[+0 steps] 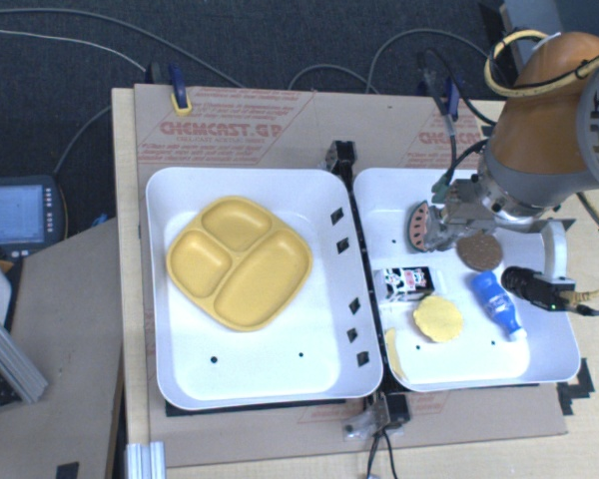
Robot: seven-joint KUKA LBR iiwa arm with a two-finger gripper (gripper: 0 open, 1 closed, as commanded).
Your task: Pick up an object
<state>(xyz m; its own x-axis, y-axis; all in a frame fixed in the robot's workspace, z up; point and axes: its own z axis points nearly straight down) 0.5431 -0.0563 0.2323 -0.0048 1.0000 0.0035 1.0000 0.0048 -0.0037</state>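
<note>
the grey and orange arm (544,108) is reaching in from the right side of the frame and is hanging over the upper part of the right white bin (479,362). its end effector (442,223) is sitting low in that bin. i cannot tell if it is spread or pressed together, because the arm is covering it from above.

a small reddish dotted thing (417,226) is sitting just to the left of the end effector, right up against it. i cannot tell if it is being pinched. a brown round disc (479,252) is lying just below and to the right of the end effector. a little black and white card (409,282) is lying lower down, near the bin's left wall. a yellow round piece (438,319) is lying just below the card. a blue bottle (496,304) is lying on its side to the right of the yellow piece.

the left white bin (260,362) is sitting beside the right one, and a yellow plate with three parts (240,262) is lying in it. both bins are resting on a brown surface (230,118).
</note>
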